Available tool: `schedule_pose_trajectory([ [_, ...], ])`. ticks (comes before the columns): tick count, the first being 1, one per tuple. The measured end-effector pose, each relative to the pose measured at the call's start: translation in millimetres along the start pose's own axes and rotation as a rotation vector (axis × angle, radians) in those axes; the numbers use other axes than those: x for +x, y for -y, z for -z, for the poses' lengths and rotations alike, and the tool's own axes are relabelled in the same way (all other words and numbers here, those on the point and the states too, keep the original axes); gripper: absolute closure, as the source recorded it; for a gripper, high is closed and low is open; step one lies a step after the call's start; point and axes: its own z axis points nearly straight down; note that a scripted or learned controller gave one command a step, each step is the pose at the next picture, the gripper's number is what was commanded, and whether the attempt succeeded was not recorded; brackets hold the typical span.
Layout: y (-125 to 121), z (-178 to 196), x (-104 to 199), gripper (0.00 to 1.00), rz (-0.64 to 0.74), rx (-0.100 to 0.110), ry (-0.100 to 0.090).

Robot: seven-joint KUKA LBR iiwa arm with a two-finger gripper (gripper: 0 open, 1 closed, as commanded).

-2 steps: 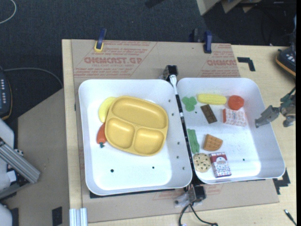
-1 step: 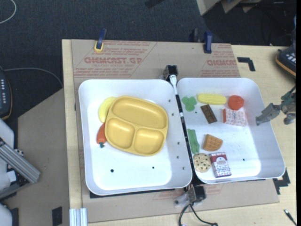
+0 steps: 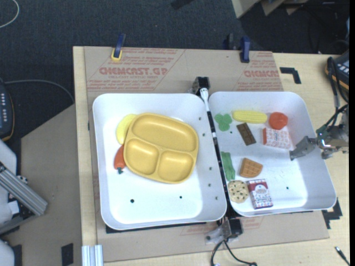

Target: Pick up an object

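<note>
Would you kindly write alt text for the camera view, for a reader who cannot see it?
Two white bins sit side by side: the left bin holds a yellow tray, and the right bin holds small toy foods, including corn, a tomato, a waffle and a cookie. The gripper hangs at the right bin's right edge.

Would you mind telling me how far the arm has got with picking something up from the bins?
Nothing looks picked yet. The gripper sits at the right bin's right edge with no item in it. The toy food, such as the corn cob, tomato, waffle and cookie, lies in that bin. The yellow tray rests in the left bin. Reaching, grasping and lifting remain.
</note>
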Motion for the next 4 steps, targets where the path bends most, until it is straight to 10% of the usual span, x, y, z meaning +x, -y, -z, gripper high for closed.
schedule_pose_trajectory([
  [2,6.5,-113.5,-5.3,0.00,0.000,0.000,0.000],
  [3,5.0,-99.5,-6.5,1.00,-0.002,-0.008,0.004],
  [4,3.9,-53.2,-15.1,1.00,-0.001,-0.012,0.007],
])
